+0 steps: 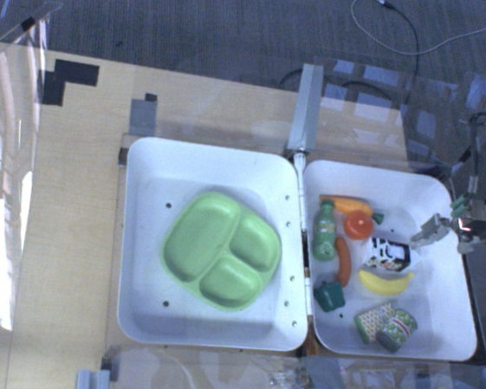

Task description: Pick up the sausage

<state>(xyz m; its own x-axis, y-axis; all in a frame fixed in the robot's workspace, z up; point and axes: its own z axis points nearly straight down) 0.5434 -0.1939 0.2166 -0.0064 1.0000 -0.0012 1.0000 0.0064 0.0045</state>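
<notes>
Sausage [343, 260] lies in the right bin [452, 200], long axis running roughly up-down, just right of the green bottle [325, 231], below the tomato [359, 225]; claw [431, 230], apparently spread and gripping nothing, hovers well right of it, beyond the cow-print carton [388, 255].

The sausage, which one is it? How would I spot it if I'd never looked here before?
Look in the right white bin, along its left side next to the divider. The sausage lies just right of the green bottle and below the red tomato. It is the thin reddish-orange stick, narrower than anything around it, with the dark green block below its lower end.
</notes>
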